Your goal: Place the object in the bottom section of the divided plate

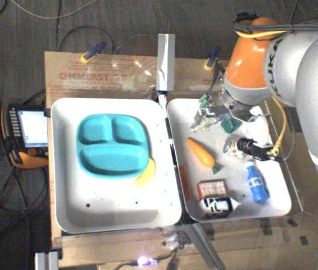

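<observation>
Item 1, left bin (63,207): shallow white tray on the counter. It holds a turquoise divided plate (113,145) with two small sections at the top and one wide section at the bottom; all three are bare. A yellow banana-like piece (146,174) lies touching the plate's lower right rim, outside it.

Item 2, right bin (280,204): holds an orange carrot (201,152) with a green tip, lying on a slant near the bin's middle; a small box (211,188) and a dark packet (217,205) below it; a blue bottle (257,184) to the right; a small can-like item (233,147) above that.

Item 3, gripper (203,118): hangs over the upper part of the right bin, above the carrot. Whether the jaws are released or clenched cannot be told.

Status: which object is meant is not stated; judged the carrot. Nothing placed yet; pickup, carry and release all remain.
</observation>
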Controlling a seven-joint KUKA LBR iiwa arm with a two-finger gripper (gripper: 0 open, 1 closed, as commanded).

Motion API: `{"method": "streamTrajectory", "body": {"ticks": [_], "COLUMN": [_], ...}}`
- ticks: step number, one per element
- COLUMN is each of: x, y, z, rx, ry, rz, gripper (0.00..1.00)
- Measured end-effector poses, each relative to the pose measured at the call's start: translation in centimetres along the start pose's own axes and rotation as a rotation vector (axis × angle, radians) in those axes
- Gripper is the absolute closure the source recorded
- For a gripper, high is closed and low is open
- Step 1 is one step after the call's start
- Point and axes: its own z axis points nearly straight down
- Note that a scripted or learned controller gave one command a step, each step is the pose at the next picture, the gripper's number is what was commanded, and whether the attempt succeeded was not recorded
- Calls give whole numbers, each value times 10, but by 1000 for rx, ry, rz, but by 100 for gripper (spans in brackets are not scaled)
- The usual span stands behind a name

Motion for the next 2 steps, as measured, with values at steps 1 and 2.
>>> {"method": "streamTrajectory", "body": {"ticks": [1,2], "x": [45,125], "y": [68,70], "z": [-29,-168], "rx": [1,-1], "ry": [-4,-4], "rz": [-197,-200], "gripper": [100,100]}}
